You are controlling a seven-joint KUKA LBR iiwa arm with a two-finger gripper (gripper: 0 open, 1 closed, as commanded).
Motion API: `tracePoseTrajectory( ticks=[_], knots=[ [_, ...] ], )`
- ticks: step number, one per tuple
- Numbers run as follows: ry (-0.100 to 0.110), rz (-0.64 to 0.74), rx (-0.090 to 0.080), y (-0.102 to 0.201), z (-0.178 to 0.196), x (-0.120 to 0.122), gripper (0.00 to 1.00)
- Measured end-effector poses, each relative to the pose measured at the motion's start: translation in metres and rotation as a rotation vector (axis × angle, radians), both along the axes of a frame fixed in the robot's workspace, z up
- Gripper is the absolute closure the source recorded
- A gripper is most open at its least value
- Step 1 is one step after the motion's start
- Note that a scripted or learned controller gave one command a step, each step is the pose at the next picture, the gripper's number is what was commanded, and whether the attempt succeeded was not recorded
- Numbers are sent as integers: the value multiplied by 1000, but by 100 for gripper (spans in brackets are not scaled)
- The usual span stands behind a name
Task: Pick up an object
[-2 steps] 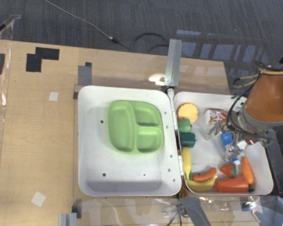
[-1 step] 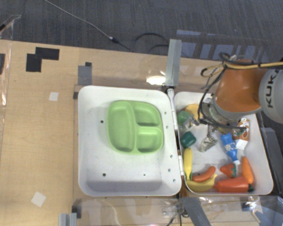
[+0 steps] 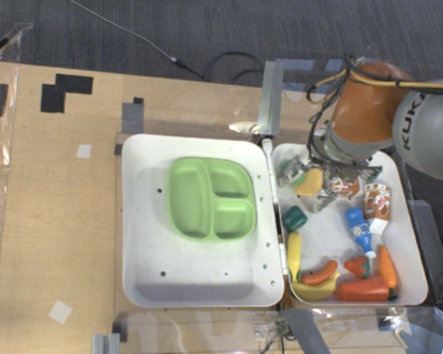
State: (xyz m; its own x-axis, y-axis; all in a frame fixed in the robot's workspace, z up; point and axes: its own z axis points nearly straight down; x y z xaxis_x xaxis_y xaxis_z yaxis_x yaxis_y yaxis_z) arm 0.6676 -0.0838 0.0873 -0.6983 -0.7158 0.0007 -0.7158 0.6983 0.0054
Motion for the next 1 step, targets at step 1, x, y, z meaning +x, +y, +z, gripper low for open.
tracePoseTrajectory(
  ticks=[1],
  knots=[
    [-19, 34, -5, -60, 42, 4, 0]
  ],
)
